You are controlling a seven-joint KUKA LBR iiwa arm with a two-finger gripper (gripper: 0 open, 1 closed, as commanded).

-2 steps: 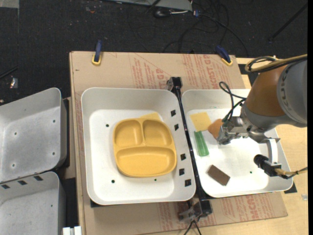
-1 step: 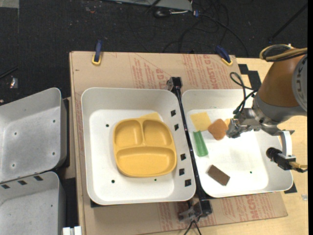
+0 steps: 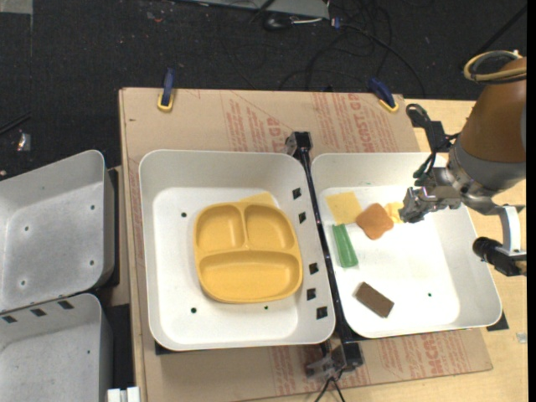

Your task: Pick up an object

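Two white bins are seen side by side on the surface [image 3: 209,115]. The left bin [image 3: 159,224] carries a yellow divided tray [image 3: 248,254]. In the right bin [image 3: 452,283] a pale yellow card [image 3: 343,205] lies at 11 o'clock, a green bar [image 3: 345,245] at 9, a brown block [image 3: 373,299] at 6 (lying flat) and an orange piece [image 3: 374,221] beside the card. The gripper [image 3: 414,208] is placed at 3 o'clock of that piece; its state cannot be told.

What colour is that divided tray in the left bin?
Yellow: the divided tray shows plainly in the camera view.
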